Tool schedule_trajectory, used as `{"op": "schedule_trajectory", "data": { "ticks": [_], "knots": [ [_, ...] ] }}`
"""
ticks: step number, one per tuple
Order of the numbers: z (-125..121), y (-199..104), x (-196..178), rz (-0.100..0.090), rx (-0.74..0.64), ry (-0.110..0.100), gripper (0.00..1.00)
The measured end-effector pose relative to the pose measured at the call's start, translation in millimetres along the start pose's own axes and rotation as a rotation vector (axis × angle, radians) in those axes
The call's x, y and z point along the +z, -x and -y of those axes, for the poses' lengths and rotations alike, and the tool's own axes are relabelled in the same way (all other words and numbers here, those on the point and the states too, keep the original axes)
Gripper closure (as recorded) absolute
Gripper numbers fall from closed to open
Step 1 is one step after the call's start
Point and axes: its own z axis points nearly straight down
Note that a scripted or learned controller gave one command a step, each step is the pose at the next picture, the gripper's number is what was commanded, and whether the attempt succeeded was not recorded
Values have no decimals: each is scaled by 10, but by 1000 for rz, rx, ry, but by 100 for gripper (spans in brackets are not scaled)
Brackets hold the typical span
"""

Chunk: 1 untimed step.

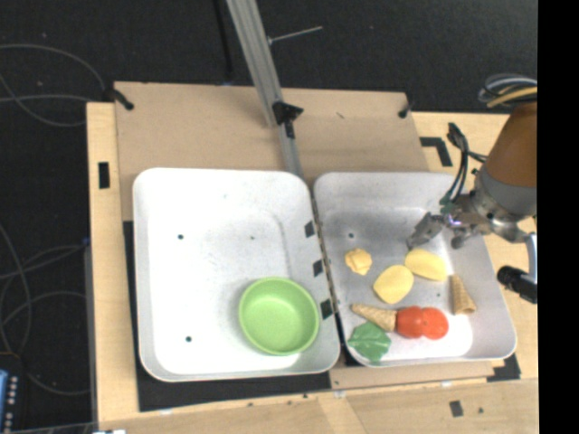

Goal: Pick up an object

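Note:
The right bin (362, 202) holds several small toys. A yellow lemon-like piece (426, 264) lies beside a rounder yellow piece (393, 284), and a small yellow lump (358, 261) sits further left. Near the front edge are a red tomato (422, 323), a green leafy piece (368, 341) and a tan cone (374, 315). A second cone (462, 294) lies at the right. My gripper (442, 232) hangs just above and behind the lemon-like piece. It is open, one finger (422, 233) spread left, with nothing between the fingers.
A green bowl (279, 316) stands in the front right corner of the left bin (199, 215). A metal pole (258, 52) rises behind the bins. The bins' shared wall (318, 251) lies left of the toys.

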Motion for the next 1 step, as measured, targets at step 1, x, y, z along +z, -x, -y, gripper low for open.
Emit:
{"op": "schedule_trajectory", "data": {
  "ticks": [1],
  "knots": [
    [11, 15, 527, 1, 1, 1, 0]
  ]
}}
